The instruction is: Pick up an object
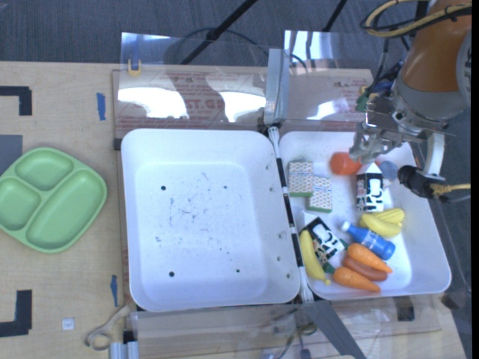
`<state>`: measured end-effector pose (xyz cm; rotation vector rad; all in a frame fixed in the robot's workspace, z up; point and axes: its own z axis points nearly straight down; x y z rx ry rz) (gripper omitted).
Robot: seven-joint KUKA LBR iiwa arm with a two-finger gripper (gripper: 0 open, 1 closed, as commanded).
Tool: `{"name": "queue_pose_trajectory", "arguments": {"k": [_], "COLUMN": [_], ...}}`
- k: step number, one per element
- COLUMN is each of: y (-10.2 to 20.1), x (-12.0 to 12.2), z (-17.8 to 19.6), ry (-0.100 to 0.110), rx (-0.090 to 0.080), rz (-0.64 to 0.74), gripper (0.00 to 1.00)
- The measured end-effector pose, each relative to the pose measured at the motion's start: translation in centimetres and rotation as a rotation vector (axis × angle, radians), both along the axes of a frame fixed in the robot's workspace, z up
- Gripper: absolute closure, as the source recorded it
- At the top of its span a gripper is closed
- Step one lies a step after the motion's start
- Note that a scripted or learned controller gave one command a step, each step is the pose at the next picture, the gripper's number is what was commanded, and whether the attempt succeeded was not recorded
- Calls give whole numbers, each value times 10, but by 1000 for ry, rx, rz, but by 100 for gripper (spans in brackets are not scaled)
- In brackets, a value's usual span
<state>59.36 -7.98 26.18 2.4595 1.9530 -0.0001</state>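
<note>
Right bin (426,275): orange ball (343,164), patterned box (310,185), cow-print bottle (370,189), bananas, blue bottle (368,238), carrots (361,266). Pincer (367,149) hangs just beside the ball, at the bin's far end; finger spread cannot be told. Left bin (202,223): bare white floor. Green divided plate (49,198) on table.

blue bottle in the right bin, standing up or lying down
Lying down. The blue bottle rests on its side on the floor of the right bin, white cap toward the bin's middle, between the yellow banana and the carrots.
</note>
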Motion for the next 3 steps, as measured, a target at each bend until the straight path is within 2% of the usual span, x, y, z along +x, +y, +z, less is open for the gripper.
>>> {"name": "queue_pose_trajectory", "arguments": {"k": [1,2,3], "y": [11,81,126], "x": [32,67,70], "z": [4,51,93], "ry": [0,0,1], "rx": [0,0,1], "rz": [-280,-383,-697], "gripper": [100,100,100]}}
